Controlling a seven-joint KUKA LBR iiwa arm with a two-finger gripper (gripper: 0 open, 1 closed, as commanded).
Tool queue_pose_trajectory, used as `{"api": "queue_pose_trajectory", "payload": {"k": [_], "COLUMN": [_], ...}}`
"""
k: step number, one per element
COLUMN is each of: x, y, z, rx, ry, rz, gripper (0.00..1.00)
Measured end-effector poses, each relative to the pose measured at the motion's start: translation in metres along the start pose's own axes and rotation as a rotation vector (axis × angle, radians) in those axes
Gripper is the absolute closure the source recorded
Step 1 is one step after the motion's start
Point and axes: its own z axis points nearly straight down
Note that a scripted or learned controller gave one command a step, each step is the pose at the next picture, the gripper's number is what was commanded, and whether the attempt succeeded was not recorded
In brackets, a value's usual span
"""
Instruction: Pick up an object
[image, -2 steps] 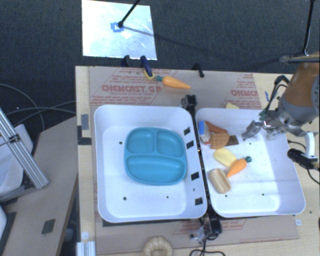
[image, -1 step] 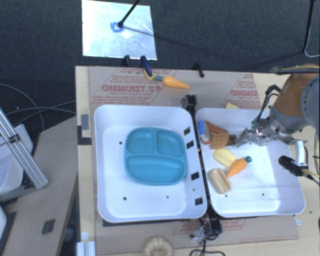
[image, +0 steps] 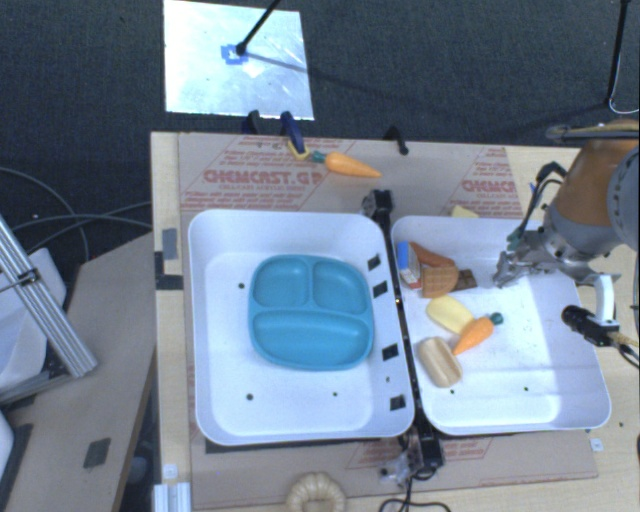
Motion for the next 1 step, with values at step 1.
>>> {"api": "queue_pose_trajectory", "payload": {"k": [1], "x": [-0.0011], "y": [0.0022], "z": [-0.0653], "rx": [-0.002], "ry": [0.0], "rz": [-0.001], "gripper": [1.0]}}
